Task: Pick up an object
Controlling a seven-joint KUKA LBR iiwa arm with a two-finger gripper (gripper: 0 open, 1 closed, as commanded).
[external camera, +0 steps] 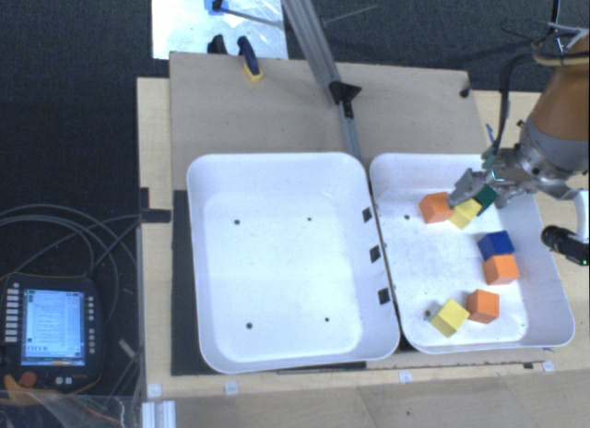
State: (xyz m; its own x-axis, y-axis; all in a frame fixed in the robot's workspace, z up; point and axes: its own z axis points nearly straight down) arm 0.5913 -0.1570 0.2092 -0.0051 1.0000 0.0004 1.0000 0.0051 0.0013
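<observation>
The gripper (472,192) hangs low in the right bin (544,325), beside an orange block (434,208), a yellow block (464,213) and a green one (486,198). I cannot tell its state. The left bin (207,260) sits alongside.

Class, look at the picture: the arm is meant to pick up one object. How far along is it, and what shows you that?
Done: the pincer has reached into the right bin and sits low at the upper cluster, by a yellow block, an orange block and a green block. In hand: nothing that can be confirmed; whether it grips a block cannot be told. Left: a secure grasp and a lift clear of the bin.
</observation>
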